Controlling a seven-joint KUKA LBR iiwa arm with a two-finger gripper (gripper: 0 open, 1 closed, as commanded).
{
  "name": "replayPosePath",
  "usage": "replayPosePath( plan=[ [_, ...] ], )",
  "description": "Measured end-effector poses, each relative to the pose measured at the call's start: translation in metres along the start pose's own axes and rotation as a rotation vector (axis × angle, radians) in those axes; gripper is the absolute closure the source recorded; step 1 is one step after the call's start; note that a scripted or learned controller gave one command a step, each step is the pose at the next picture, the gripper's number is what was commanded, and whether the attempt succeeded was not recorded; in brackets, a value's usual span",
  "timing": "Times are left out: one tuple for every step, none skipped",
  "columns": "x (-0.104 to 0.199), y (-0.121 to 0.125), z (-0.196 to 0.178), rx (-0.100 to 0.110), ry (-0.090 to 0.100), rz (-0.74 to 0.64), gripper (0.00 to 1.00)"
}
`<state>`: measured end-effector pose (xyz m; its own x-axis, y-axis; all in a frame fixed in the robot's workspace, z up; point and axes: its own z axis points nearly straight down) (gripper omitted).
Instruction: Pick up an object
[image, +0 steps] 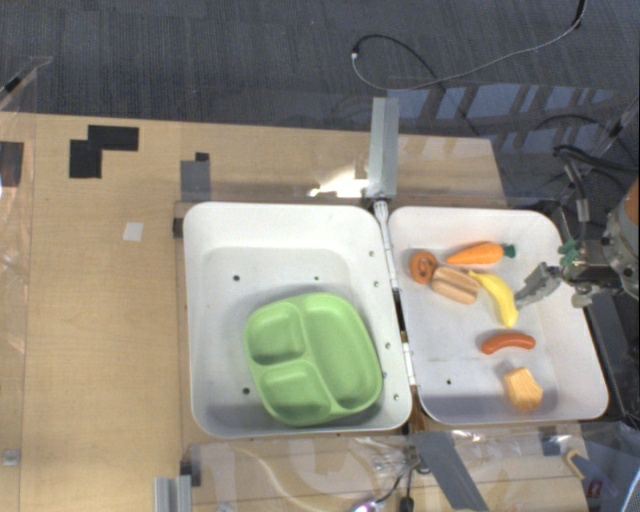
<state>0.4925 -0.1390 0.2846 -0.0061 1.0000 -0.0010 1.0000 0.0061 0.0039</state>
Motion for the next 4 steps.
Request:
replayPosePath(
  plan=[
    [-0.043, 0.022, 0.132, 0.002, 0.001, 0.251, 0.0],
    [-0.051, 0.047, 0.195, -0.009, -0.001, 0.203, 0.0],
    [-0.049, 0.05, 0.183, -0.014, 0.001, 0.2, 1.0],
    [-0.037, 0.027, 0.121, 0.0, 0.0, 0.366, 1.0]
  ],
)
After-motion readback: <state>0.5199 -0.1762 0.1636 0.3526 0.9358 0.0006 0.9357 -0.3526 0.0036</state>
